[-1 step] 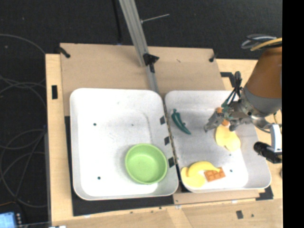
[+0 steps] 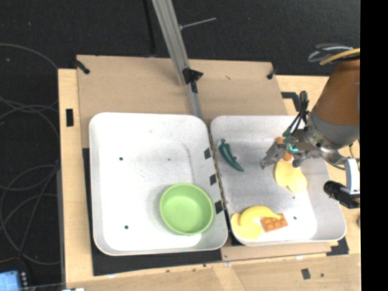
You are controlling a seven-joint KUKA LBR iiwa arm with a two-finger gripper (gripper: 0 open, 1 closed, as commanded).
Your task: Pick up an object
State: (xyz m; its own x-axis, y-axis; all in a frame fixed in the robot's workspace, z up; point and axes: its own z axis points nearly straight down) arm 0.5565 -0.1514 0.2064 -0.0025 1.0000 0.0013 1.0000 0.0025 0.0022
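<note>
My gripper [image 2: 280, 156] hangs over the right bin [image 2: 254, 132], at its right side, with its two fingers spread apart and nothing between them. Just below and right of the fingertips lies a pale yellow round object [image 2: 290, 177]. A dark green curved piece [image 2: 230, 154] lies left of the gripper, near the bin's left wall. At the bin's front sits a yellow object [image 2: 251, 218] with a small orange waffle-like block [image 2: 274, 223] against it. A green bowl [image 2: 187, 208] stands in the left bin [image 2: 121, 138], at its front right corner.
A grey metal pole [image 2: 173, 35] slants in from the top and ends at a black clamp between the bins. The arm's orange band and grey wrist [image 2: 339, 111] fill the right side. Both bins rest on a brown board.
</note>
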